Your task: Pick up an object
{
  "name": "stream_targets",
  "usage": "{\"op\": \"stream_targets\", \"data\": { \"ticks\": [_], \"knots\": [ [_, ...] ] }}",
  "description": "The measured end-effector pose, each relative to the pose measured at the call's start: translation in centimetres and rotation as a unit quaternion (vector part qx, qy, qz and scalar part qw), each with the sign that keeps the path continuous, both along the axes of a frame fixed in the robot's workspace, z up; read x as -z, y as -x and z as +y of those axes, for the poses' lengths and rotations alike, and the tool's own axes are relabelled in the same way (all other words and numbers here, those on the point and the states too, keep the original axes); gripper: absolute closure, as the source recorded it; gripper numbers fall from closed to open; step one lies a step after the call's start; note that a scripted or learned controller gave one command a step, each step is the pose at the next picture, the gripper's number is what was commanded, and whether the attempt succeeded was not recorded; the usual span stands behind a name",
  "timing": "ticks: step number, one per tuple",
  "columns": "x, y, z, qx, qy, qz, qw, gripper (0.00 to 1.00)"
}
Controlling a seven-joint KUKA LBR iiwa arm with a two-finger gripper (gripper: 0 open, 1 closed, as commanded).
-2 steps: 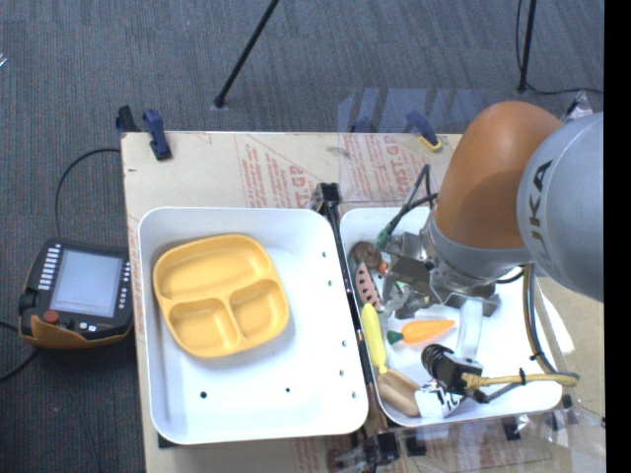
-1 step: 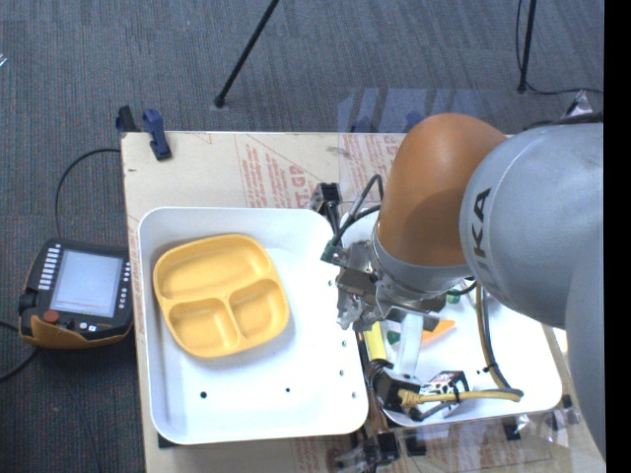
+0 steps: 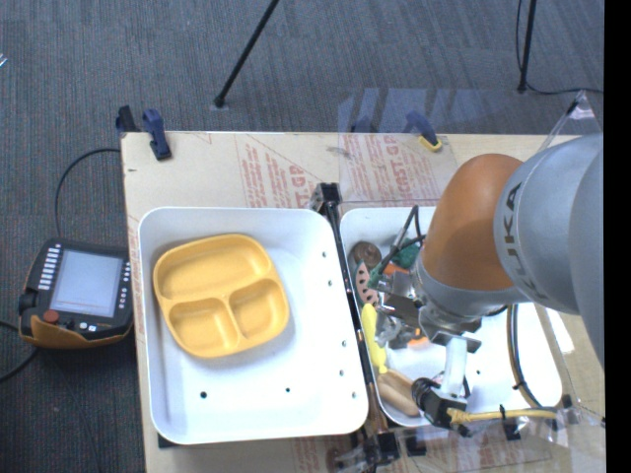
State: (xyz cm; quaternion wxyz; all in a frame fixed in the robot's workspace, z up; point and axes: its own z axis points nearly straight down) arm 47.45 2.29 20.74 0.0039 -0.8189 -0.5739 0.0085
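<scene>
light: even, bright | shadows: soft | glare: white bins slightly washed | focus: mildly soft

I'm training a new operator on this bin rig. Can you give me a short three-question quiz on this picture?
1. True or false: the yellow tray lies in the left bin.
2. How many compartments does the tray have?
3. The arm is over which bin: A left, B right?

Key: 1 true; 2 three; 3 B.
</scene>
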Motion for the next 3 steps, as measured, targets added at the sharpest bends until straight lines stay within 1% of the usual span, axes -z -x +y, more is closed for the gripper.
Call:
{"op": "stream_targets", "data": {
  "ticks": [1,2,3],
  "knots": [
    [2.5,-4.9,2.5,-0.083,-0.0026,-0.002,0.9965,1.0],
    [1.4,-8.0,-6.4,-0.168,-0.0034,-0.004,0.9858,1.0],
    [0.3,-7.0,-3.7,0.093,-0.0005,-0.003,0.9956,1.0]
  ]
}}
